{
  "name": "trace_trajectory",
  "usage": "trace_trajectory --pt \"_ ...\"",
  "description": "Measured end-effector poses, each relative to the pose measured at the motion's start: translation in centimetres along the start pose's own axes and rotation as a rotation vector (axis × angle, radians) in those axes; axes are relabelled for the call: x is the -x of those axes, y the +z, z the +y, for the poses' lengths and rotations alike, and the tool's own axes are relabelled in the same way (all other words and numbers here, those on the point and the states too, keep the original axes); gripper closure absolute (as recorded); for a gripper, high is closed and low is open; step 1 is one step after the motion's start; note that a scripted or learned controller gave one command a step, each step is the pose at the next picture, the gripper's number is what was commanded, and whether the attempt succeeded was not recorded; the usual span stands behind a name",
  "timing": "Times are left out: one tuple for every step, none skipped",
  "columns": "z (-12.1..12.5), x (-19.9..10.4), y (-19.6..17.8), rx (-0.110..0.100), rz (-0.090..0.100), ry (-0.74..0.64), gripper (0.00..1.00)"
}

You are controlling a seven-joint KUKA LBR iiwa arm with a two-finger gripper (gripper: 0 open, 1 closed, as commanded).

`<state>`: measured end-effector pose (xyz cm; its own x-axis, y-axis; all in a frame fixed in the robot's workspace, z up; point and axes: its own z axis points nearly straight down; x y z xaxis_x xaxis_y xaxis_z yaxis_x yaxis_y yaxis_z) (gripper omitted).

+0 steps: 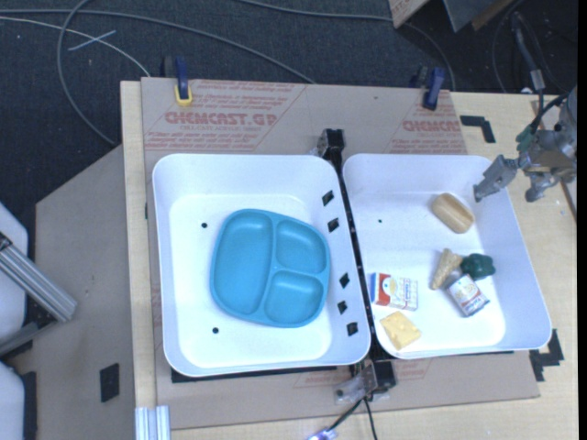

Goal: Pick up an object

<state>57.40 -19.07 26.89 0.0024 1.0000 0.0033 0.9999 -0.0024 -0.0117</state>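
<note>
Camera view has the gripper (515, 183) at the right edge, fingers spread and empty, hovering over the right bin (525, 282) rim; the bread roll (452, 212) sits just left of it, blue plate (270, 268) in the left bin (174, 246)

- The surface (128, 273) is a flat board, tan along its right side, with red lettering printed on its far portion.
- 2 shallow white bins rest directly on it, side by side: the left bin (174, 246) and the right bin (527, 291).
- The bins touch along a black centre divider (346, 246).
- 2 blue clamps (182, 79) grip the far edge.
</note>
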Motion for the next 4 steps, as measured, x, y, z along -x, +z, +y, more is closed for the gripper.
trace_trajectory --pt "0.2 0.0 -0.6 0.011 -0.003 -0.003 0.0" --pt "0.4 -0.1 3.6 0.006 -0.001 -0.003 0.0" --pt "-0.5 0.3 8.7 0.005 0.0 -0.002 0.0" --pt "-0.6 -0.2 15.0 0.004 0.0 -0.003 0.0"
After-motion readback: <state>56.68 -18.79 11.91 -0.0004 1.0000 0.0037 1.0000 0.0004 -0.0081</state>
